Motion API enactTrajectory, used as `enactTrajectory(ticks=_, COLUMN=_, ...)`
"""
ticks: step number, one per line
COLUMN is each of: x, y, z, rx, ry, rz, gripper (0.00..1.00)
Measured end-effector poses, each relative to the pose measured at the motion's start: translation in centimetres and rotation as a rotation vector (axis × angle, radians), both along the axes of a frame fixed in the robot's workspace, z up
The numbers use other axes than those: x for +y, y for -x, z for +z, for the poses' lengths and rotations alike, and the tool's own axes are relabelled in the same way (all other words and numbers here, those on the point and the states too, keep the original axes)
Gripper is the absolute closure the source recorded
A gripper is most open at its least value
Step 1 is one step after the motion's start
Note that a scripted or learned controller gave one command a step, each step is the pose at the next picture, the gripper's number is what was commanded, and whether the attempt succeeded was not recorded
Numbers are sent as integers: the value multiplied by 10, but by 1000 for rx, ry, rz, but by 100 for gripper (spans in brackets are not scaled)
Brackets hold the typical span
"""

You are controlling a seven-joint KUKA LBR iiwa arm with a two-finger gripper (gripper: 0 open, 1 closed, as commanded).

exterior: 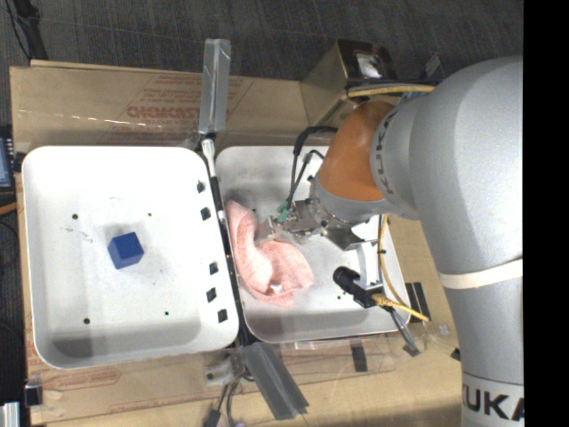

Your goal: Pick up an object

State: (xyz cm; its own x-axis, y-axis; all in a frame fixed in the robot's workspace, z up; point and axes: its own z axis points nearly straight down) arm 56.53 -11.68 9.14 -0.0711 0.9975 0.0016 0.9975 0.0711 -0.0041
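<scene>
A crumpled pink cloth [265, 258] lies in the right bin [307, 326], against its left wall. My gripper [277, 223] is low in that bin, right at the cloth's upper right edge, reaching in from under the orange wrist band. A small blue cube [126, 249] sits alone in the left bin [53, 185], left of its centre. The arm's wrist covers the back part of the right bin.
A metal divider bar [213, 87] runs between the two bins and out past their far edge. Brown cardboard [107, 96] lies behind the bins. The large grey arm link [471, 194] fills the right side.
</scene>
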Motion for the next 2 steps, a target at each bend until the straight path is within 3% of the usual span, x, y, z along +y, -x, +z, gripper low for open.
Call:
enactTrajectory(ticks=1, x=0, y=0, z=10, rx=3, ry=-1, rz=4, gripper=100)
enactTrajectory(ticks=2, x=29, y=-37, z=118, rx=-1, ry=1, rz=-53, gripper=100)
